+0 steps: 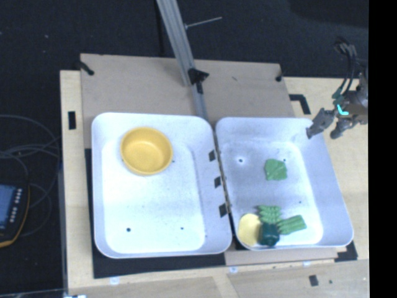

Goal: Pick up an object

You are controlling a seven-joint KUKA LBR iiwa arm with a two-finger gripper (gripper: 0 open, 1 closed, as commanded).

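My gripper (pixel 329 128) hovers at the far right, just above the upper right corner of the right bin (pixel 322 166), with its two fingers spread apart and nothing between them. Inside that bin a small green piece (pixel 275 169) lies near the middle. At the bin's near edge sits a cluster: a pale yellow round item (pixel 249 228), a dark teal object (pixel 269 234), and green leafy pieces (pixel 286 221). A yellow bowl (pixel 146 151) stands upright in the upper left of the left bin (pixel 155 222).
A grey metal pole (pixel 178 36) slants down from the top to the gap between the bins. Cables and a handheld pendant (pixel 12 210) lie off the bench at the left. The wooden bench edge (pixel 353 185) borders the right bin.
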